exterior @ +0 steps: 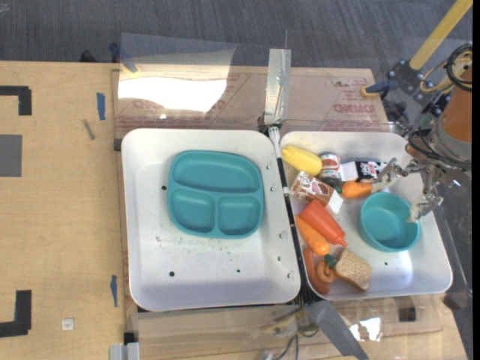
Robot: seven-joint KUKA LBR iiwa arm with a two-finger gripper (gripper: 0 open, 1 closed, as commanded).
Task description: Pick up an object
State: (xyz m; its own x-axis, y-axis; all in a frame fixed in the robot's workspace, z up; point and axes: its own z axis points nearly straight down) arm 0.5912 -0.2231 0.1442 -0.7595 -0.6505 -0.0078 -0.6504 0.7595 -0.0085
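The right bin (431, 276) holds a jumble of toy food. A yellow piece (301, 159) lies at the back, beside a red and white can (330, 164) and a black and white packet (367, 169). A brown carton (313, 188), a small orange carrot (356, 190) and a larger carrot (322, 220) lie in the middle. A teal bowl (388, 222) stands at the right, and a slice of bread (352, 268) lies at the front. My gripper (409, 188) hangs open over the bowl's back right rim, with nothing between its fingers.
The left bin (142, 223) carries a teal divided plate (215, 193). A red piece (321, 274) lies by the bread. A metal divider post (277, 88) stands behind the seam between the bins. Cables and a yellow bar (446, 25) crowd the far right.
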